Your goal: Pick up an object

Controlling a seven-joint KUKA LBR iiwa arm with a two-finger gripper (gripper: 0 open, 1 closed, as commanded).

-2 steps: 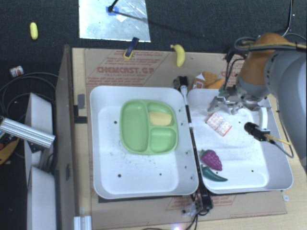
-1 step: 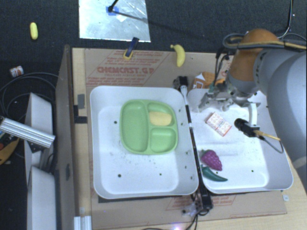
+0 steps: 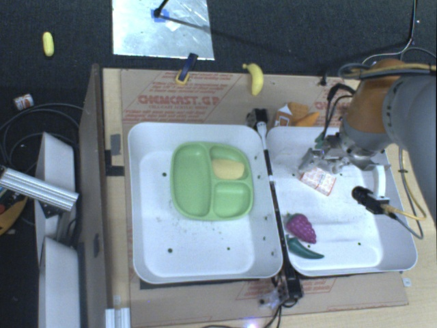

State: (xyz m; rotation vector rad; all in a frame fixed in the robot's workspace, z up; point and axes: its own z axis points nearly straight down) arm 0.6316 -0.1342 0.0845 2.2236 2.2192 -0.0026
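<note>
Divided plate (image 3: 205, 183) in left bin (image 3: 153, 251); packet (image 3: 319, 180), grapes (image 3: 301, 227) in right bin (image 3: 355, 251).

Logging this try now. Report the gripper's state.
Gripper: cannot be told; it sits low over the packet in the right bin.

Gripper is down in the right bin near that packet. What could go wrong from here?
1. The flat pink-and-white packet lies flush on the floor of the right white bin; the gripper sits at its upper edge, so a grasp may slide off.
2. The bin's back wall is close behind the gripper, so a collision is possible.
3. The purple grape bunch and dark green pepper lie apart, so probably safe.
</note>
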